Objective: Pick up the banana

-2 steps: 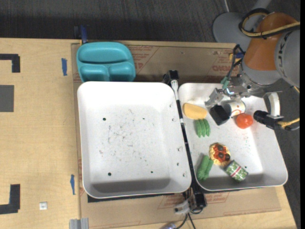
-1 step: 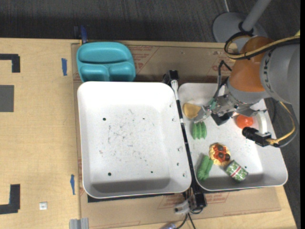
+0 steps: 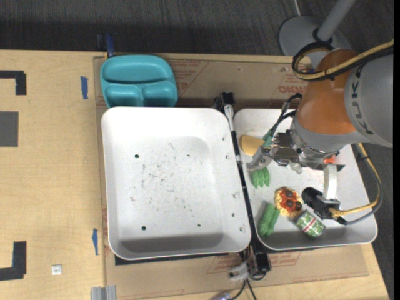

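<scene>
Hovering over the right bin (image 3: 365, 227), the arm (image 3: 331, 99) w/ its orange band is covering much of that bin's far half, and the gripper (image 3: 265, 158) is sitting low near the bin's left wall. Can't tell whether it's wide or narrow; the wrist hardware is hiding too much. Nothing is visibly being held.

The banana (image 3: 249, 144) is prob. the pale yellow piece peeking out just beside the gripper, at the far-left part of the right bin, mostly hidden under the arm. So the pick isn't done yet: approach is looking close, but grasp and lift are both left, as far as this is showing.

Other stuff in the same bin: a green item (image 3: 261, 177) right below the gripper, another green piece (image 3: 269, 219) nearer the front, a red-yellow round thing (image 3: 287, 200), a green-white-red can-like item (image 3: 310, 224).

Writing: part of "KUKA" is reading on the grey arm casing at the right edge. Printing on the cardboard under the bins is too blurred to read.
</scene>
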`<state>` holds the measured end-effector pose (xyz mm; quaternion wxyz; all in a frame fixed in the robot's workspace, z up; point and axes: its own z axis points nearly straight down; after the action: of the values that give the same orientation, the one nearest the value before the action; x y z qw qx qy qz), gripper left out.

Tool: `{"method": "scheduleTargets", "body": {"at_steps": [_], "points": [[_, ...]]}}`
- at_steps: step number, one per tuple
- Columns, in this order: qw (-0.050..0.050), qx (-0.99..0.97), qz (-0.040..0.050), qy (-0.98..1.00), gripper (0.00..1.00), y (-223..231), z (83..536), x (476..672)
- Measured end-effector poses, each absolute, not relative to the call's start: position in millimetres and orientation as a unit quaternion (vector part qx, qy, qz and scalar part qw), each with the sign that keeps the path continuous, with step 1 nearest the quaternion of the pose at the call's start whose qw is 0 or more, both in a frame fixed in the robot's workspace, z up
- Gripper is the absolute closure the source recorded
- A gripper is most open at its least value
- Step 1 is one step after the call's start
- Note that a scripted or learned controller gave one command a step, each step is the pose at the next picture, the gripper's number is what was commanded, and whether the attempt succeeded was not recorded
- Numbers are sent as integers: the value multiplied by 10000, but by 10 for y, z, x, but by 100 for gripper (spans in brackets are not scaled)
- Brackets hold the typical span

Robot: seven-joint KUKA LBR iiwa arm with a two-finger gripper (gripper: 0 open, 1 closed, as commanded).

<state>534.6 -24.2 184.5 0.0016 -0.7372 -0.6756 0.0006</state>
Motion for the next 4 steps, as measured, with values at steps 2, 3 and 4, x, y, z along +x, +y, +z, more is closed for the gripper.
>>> {"method": "scheduleTargets", "body": {"at_steps": [2, 3, 4], "points": [[13, -7151, -6, -6990, 0, 1524, 857, 4792], [-2, -7476, -27, -6642, 0, 2259, 865, 4946], [3, -8466, 7, -5323, 0, 2246, 1595, 4789]]}}
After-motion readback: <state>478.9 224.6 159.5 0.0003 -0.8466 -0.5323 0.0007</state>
